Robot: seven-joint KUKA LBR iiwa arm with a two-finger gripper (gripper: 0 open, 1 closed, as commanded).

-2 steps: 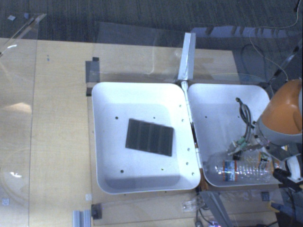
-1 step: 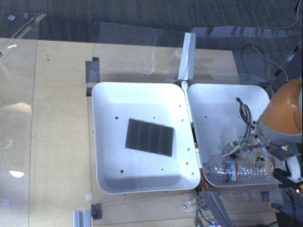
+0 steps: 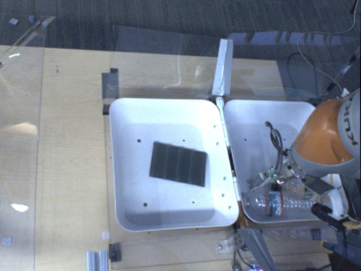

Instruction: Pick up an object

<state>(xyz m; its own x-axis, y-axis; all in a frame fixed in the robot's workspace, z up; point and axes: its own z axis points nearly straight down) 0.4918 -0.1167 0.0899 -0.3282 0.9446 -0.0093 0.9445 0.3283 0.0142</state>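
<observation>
A clear plastic bottle with a blue label lies on its side near the front edge of the right bin. My gripper hangs just above and behind the bottle, below the arm's orange band. Whether it touches the bottle is unclear. A flat dark ridged rectangle lies in the middle of the left bin.
A grey divider post rises behind the seam between the two bins. Black cables hang from the wrist over the right bin. Wooden bench top stretches to the left, under a clear panel.
</observation>
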